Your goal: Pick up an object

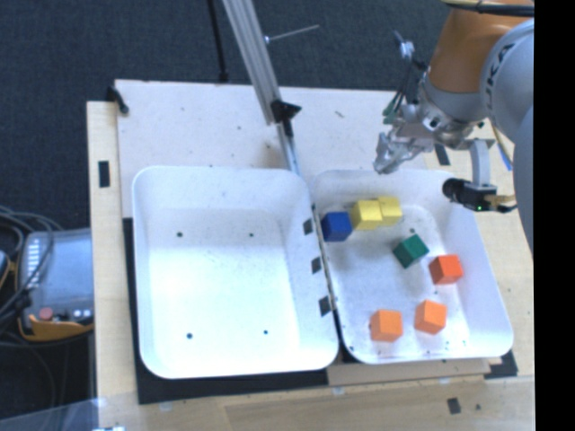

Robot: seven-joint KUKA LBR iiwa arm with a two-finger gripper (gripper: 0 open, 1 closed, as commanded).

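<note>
Two shallow white bins are seen from above at a slant, set side by side on a pale bench (198,128). The left bin (157,196) lies beside the right bin (485,330), their inner walls touching along the middle. Six small blocks are scattered in the right bin. A blue block (337,226) is placed near the dividing wall, toward the far end. Just to its right, two yellow blocks (377,212) are set touching each other, side by side. A green block (411,250) is found nearer the middle of the bin, tilted at an angle. A red-orange block (446,268) lies just to the right of the green one, close to the right wall. Two orange blocks are placed toward the near end: one (386,324) on the left and the other (430,316) just beside it to the right, slightly apart. The grey arm with its orange band (472,39) is seen reaching in from the upper right. The gripper (390,160) is held above the far rim of the right bin, pointing down, well apart from every block. Nothing is gripped between its fingers; how far they are spread cannot be told. A slanted metal post (252,48) is mounted behind the bins.
</note>
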